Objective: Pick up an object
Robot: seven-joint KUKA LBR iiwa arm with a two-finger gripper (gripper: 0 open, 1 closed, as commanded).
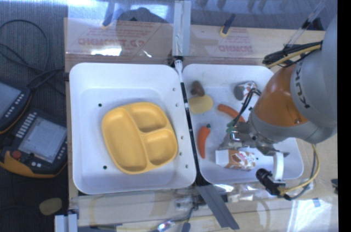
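Over the right bin (204, 170), I have the arm (285, 105) reaching in from the right, its jaws (237, 139) low above a small white packet (237, 158) with an orange-brown print that lies flat near the bin's front wall. From my seat I cannot tell whether the jaws stand apart or closed; the wrist hides them, and nothing shows as held. I judge the packet to be the likely target: light, thin, probably soft and a little slick, so it may slide or buckle unless taken across its short sides, pressed down squarely. An orange carrot (203, 140) lies just left of it, a second orange piece (227, 111) sits further back, and a pale yellow piece (200, 104) with a dark round thing (196, 89) rests near the dividing wall. A grey-and-red item (245, 88) is at the rear. Next door, a yellow divided plate (140, 136) sits in the left bin (88, 83) on the tabletop.
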